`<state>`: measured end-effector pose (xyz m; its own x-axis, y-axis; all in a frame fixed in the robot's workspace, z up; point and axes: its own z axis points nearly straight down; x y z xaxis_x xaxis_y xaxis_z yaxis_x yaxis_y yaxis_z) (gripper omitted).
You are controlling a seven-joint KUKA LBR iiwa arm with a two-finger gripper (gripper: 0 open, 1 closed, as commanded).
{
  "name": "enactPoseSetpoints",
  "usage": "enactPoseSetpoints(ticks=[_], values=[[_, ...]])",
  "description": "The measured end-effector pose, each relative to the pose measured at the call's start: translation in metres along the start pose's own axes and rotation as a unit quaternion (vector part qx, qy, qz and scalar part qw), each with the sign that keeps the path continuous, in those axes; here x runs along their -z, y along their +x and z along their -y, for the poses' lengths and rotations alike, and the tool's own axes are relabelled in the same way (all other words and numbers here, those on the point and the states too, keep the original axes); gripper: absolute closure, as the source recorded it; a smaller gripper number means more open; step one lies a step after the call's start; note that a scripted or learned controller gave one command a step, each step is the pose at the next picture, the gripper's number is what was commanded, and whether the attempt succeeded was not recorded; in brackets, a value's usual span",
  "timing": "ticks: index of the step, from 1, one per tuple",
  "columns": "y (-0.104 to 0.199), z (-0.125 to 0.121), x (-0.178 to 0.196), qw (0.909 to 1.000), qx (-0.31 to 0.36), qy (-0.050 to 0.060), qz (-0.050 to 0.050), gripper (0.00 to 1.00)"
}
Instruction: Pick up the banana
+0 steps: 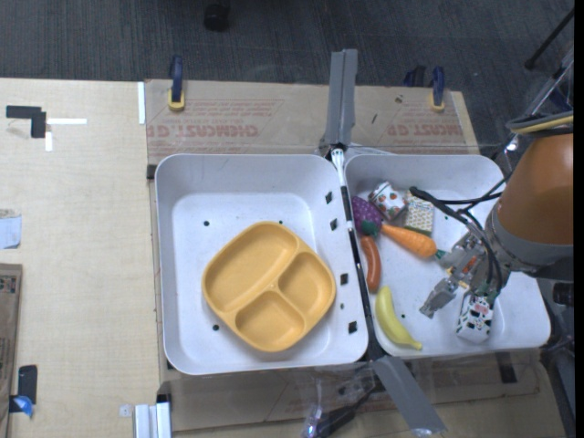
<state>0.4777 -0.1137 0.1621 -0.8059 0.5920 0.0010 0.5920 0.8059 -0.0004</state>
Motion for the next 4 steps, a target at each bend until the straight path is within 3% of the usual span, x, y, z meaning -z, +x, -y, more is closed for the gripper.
enactPoseSetpoints(ticks=[1,2,3,4], values=[[0.006,-0.012,-0.069,0.9998,0.02,-0.001,0.004,0.0],[-0.003,-0.046,0.043,0.9988,0.05,-0.001,0.002,0.0],[-0.029,-0.045,0.074,0.9945,0.105,0.0,0.002,0.0],[-0.023,-0.11,0.029,0.9705,0.241,0.0,0.001,0.0]])
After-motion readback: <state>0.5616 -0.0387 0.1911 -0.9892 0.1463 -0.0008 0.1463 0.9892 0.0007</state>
